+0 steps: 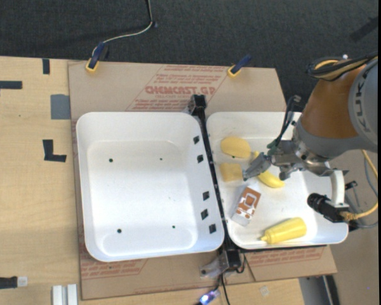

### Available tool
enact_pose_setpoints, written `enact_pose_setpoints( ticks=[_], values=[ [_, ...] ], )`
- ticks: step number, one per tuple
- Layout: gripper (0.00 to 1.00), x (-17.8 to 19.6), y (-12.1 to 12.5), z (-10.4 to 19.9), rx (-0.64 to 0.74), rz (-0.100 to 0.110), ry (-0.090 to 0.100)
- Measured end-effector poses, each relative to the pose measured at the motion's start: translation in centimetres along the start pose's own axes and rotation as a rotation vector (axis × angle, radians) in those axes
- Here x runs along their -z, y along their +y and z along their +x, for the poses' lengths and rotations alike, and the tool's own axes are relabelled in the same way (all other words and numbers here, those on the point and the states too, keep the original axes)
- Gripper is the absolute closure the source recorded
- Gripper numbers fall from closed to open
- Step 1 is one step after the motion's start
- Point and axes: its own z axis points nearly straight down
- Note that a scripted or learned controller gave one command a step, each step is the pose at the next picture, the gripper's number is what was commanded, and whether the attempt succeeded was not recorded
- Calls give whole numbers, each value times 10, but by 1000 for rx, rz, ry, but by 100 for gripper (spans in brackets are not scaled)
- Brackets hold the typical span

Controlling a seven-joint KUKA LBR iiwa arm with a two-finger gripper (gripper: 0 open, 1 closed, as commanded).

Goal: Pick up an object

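Note:
The right bin (317, 199) holds several things. A rounded yellow piece (235, 147) lies near the divider, with a yellow block (229, 171) just below it. A small yellow banana-shaped piece (272, 181) sits mid-bin. A white and orange box (246, 206) lies lower down, and a yellow bottle (284, 230) rests by the front wall. My gripper (270, 168) hangs low over the middle of this bin, open, right above the banana-shaped piece. One dark finger (255, 168) points toward the yellow block. Nothing is held between the fingers.
The left bin (140, 189) stands beside the right one, with a black divider clip strip (203, 164) between them. Both rest on a cardboard sheet (171, 91). The grey and orange arm (333, 116) covers the right bin's far right corner. A cable runs along the right edge.

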Motion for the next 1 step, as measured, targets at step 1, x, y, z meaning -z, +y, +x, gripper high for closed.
enact_pose_setpoints(
  ticks=[1],
  values=[
    [0, -85, 41, -30, -2, -14, -7]
  ],
)
